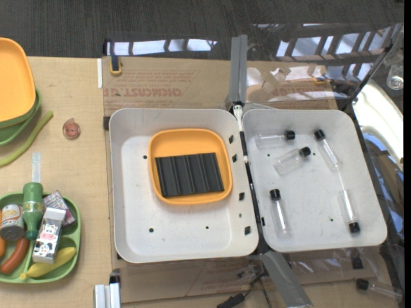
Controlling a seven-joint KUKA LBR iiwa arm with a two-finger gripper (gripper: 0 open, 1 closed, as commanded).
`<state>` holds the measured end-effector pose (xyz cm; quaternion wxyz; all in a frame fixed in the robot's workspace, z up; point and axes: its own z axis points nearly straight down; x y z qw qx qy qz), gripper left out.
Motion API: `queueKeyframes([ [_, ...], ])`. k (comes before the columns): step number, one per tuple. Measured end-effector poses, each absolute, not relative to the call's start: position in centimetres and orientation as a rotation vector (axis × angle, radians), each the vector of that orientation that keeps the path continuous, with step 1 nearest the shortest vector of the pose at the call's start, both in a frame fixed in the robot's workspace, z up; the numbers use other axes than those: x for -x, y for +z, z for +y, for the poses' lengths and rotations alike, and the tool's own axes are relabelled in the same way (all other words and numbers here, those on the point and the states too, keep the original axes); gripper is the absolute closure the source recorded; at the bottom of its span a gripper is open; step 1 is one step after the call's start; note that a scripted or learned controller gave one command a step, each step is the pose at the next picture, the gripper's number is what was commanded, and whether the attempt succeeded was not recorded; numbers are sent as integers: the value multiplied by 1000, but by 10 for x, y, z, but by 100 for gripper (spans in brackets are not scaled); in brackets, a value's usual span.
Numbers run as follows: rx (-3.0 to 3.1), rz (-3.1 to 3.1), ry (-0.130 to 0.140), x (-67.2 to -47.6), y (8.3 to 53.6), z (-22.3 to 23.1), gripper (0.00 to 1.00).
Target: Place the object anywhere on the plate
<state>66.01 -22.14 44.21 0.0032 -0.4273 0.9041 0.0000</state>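
The tan bench (74,172) spans the view, and the orange plate (189,136) serves as the landmark. The left white bin (128,236) surrounds that plate, which lies in the bin's upper middle part. Just right of the plate, across the shared rims, is the right white bin (308,236). Beyond the plate, toward the top of the view, a sheet of brown cardboard (167,82) lies flat under the far edges of both bins.

On the plate, touching it and covering most of its floor, lies a dark ribbed slab (191,175), flat and square to the plate's sides.

Well left of the plate, at the upper edge of the bench, is a large orange dish (13,76) stacked on something green. Left of and below the plate is a green tray (72,244) holding toy food and small packets.

Right of the plate, scattered on the floor of the right bin, lie five clear tubes (278,213) with black caps, all on their sides and apart from one another.

Left of the plate, on the bare bench, is a small pink object (72,129).

The gripper's state cannot be told.
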Motion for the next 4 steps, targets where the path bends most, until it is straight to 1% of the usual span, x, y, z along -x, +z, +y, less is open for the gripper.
queueKeyframes([
  [2,2188,2247,2,-658,441,-221,100],
  [3,2508,1883,2,-660,441,-221,100],
  [4,2735,1534,4,-660,440,-212,100],
])
